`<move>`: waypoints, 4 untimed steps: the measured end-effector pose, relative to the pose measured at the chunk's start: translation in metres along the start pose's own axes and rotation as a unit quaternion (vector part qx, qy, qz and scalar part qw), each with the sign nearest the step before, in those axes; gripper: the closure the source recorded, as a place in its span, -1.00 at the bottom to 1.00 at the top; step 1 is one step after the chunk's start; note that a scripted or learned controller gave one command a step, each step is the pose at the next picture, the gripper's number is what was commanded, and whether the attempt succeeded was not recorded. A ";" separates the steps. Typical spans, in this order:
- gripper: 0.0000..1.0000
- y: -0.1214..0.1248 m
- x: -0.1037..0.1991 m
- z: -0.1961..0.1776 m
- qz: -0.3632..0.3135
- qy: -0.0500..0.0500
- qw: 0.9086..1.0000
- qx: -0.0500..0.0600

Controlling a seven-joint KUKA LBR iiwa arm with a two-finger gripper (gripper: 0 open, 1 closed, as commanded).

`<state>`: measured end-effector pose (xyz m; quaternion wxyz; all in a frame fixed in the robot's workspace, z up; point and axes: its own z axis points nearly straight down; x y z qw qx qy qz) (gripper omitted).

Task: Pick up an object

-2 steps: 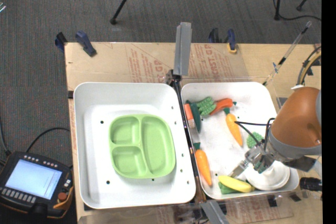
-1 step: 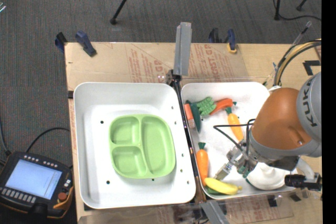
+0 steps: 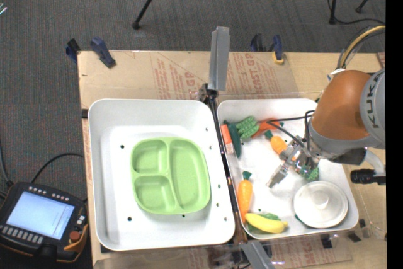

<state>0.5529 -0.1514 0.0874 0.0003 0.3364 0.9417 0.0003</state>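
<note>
At the nine o'clock side of the bench the left bin (image 3: pixel 104 135) is holding a green divided plate (image 3: pixel 170 174), lying flat and well apart from the arm's work. Moving toward three o'clock, the right bin (image 3: pixel 264 107) is carrying the loose toys: a red block (image 3: pixel 225 139) lying against its left wall, a green leafy piece (image 3: pixel 244 129) near twelve o'clock, a small orange carrot (image 3: pixel 278 145) just beside the wrist, a larger carrot (image 3: pixel 245 193) toward seven o'clock, a banana (image 3: pixel 266 222) at six o'clock, and a white lidded bowl (image 3: pixel 320 203) at five o'clock. The gripper (image 3: pixel 278 177) is hanging over the middle of this bin, reaching in from three o'clock with its tip slanting toward eight o'clock; whether its jaws are parted or closed cannot be told here (the metal tip is too small and blurred), and nothing is seen between them. The task is therefore looking not yet done: every toy is resting on the bin floor, and a descent, a closing and a lift are all left. The likeliest target is judged to be the larger carrot, the toy nearest below the tip; its long axis is running roughly twelve to six o'clock, green top at twelve, point at six.
</note>
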 end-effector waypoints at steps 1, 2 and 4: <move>-1.00 0.041 -0.034 0.000 -0.066 0.000 0.998 0.000; -1.00 0.091 -0.017 0.000 -0.121 0.000 0.993 0.000; 1.00 0.086 0.006 -0.010 -0.103 0.000 0.995 -0.001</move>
